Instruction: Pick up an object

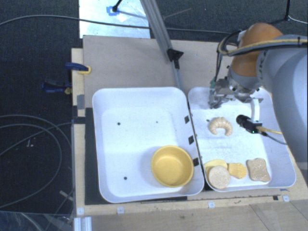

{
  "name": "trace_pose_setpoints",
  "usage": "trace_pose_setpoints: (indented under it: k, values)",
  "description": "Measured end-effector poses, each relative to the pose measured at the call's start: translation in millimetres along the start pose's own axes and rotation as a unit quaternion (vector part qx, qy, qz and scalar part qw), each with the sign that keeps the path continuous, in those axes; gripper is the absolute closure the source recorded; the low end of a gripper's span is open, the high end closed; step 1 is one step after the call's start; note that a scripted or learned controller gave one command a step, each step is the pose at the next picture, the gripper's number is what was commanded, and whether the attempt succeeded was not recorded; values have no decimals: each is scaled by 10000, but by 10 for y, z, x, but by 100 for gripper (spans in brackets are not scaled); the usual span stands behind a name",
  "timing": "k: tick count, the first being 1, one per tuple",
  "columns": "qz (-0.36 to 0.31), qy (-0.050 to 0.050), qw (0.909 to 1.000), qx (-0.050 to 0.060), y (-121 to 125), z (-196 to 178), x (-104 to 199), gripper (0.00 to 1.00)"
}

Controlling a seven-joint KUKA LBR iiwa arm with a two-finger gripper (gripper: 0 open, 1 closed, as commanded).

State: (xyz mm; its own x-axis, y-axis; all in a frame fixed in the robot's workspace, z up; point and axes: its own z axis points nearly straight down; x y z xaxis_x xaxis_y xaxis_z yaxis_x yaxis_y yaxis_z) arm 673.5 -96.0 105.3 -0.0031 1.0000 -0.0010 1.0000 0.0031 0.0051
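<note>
Nearest the lens, along the front wall of the right bin (pixel 288 174): a round cracker-like disc (pixel 219 177) overlapping a pale yellow slice (pixel 215 165) behind it, then a ridged yellow chip (pixel 237 170) just beside, then a toast-like slice (pixel 258 170) toward the right corner. All four resting on the bin floor, close together in a row.

Farther back in the same bin, lying alone on the white floor: a croissant (pixel 220 125), curved, horns pointing toward the front. Well apart from the front row. Just behind and slightly left of it, near the bin's back wall: the gripper (pixel 217 100), hanging from the grey arm with its orange band (pixel 252 49). Close to the croissant but not touching it; nothing seen between the fingers. Cannot tell whether open or shut, the metal parts being too small and cluttered to read. To the right of the croissant, a small black part with a yellow cable (pixel 248 123), belonging to the arm's hardware.

Left bin (pixel 110 105): a yellow bowl (pixel 172 165), upright, set near the front right corner, close to the wall shared with the right bin. Otherwise a few small dark specks on the floor.

Both bins side by side on a bench (pixel 130 61), edges touching along the middle, with black clips at the seam. Behind, a slanting grey pole (pixel 156 20); at the bench's left edge, a blue and yellow clamp (pixel 77 68).
</note>
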Motion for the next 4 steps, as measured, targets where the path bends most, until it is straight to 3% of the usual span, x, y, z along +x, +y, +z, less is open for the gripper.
trace_pose_setpoints:
  k: [2, 3, 4]
  values:
    - [-22, 2, 10000, -12, 111, -942, 106, 100]
    - [-24, -1, 10000, -26, 134, -1605, 97, 100]
    - [-33, 10, 10000, 12, 25, -1610, 546, 100]
